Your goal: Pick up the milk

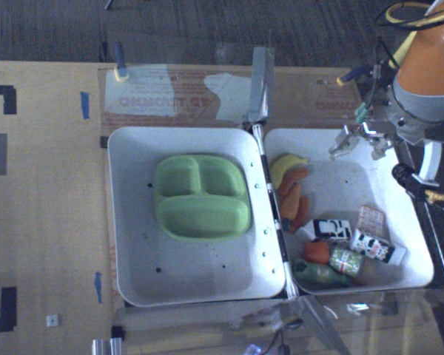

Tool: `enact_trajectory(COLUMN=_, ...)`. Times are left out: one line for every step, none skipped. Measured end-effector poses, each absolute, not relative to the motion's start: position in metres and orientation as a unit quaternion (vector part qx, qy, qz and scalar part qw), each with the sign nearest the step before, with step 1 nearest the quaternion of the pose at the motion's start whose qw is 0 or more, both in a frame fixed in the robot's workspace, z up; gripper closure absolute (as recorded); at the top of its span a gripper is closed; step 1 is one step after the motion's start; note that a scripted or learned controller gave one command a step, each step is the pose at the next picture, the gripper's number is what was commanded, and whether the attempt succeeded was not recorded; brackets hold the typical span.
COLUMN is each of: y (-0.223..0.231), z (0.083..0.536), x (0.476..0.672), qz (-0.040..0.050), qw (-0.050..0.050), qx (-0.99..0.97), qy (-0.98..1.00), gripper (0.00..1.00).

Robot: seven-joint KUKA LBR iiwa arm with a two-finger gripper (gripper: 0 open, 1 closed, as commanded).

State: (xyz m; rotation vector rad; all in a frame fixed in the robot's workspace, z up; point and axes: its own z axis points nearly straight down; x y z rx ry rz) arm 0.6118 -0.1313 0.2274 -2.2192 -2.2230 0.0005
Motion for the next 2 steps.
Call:
enact_trajectory(y=-0.175, z=0.137, x=0.552, qz=0.0000, qw=0.000, qx=-0.685, qy=-0.729, gripper=0.00)
enact_trajectory(y=-0.130, z=0.093, x=0.490, qz=-0.0067, qw=-0.012, qx=-0.773, qy=-0.635, gripper=0.00)
